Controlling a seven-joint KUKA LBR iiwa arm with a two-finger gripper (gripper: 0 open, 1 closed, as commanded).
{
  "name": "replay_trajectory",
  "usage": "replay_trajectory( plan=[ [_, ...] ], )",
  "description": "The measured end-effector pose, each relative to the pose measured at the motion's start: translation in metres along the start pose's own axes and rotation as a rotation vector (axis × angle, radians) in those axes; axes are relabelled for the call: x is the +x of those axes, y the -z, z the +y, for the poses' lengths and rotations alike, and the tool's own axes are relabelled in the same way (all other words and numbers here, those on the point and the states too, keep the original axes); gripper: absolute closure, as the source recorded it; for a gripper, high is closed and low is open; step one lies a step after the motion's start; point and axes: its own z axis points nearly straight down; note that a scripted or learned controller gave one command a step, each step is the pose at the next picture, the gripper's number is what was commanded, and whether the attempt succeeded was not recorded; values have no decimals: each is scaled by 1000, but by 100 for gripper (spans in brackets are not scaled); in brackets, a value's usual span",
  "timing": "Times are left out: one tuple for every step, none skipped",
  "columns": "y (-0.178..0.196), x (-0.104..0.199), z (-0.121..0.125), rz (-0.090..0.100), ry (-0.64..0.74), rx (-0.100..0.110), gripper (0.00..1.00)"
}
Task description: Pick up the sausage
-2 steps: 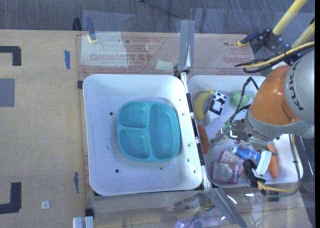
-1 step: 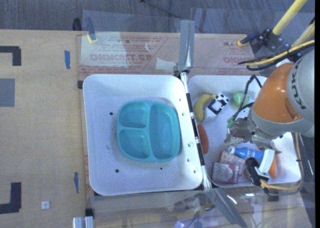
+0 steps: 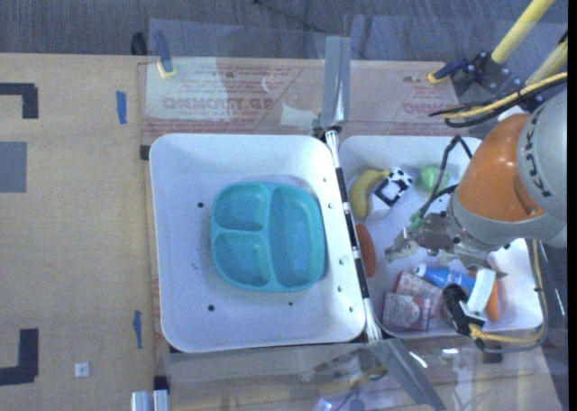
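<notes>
Sausage (image 3: 365,251) | right bin (image 3: 532,308), left wall | long axis near-to-far

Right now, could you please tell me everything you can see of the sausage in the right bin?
The sausage is a reddish-orange, smooth, elongated piece lying flat along the left wall of the right bin, beside the divider between the bins. Its long axis runs roughly top to bottom in the camera view. It sits below the banana and left of the gripper, apart from it. Whether it touches the wall cannot be told.
</notes>
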Motion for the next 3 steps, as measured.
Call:
replay_trajectory(
  plan=[
    [-10,5,46,1,-168,7,0],
    [-9,1,10,3,-134,2,0],
    [0,-3,11,0,-139,1,100]
  ],
)
